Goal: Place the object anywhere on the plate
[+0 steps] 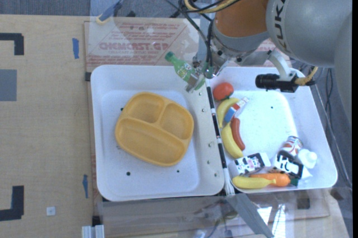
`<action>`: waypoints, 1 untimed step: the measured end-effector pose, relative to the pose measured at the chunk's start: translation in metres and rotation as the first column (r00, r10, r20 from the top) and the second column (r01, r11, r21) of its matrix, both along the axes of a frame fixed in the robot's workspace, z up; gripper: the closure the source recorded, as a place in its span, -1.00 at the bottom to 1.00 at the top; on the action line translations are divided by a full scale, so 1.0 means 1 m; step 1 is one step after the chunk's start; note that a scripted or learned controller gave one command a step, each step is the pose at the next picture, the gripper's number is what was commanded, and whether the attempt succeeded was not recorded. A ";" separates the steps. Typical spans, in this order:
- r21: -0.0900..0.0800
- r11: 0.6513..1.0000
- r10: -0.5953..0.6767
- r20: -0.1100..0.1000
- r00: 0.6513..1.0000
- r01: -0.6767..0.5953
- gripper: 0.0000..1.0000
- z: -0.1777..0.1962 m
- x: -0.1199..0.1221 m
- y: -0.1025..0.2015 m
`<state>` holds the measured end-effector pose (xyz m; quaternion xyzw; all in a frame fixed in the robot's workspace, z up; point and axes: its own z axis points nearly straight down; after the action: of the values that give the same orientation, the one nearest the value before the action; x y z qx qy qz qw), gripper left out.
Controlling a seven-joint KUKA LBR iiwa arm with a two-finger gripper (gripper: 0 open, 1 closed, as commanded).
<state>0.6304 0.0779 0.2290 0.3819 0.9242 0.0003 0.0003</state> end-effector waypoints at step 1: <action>0.000 0.995 0.100 -0.001 0.995 -0.100 1.00 -0.012 -0.030 0.091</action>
<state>0.6004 0.1684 0.2167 0.3352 0.9421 0.0001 -0.0003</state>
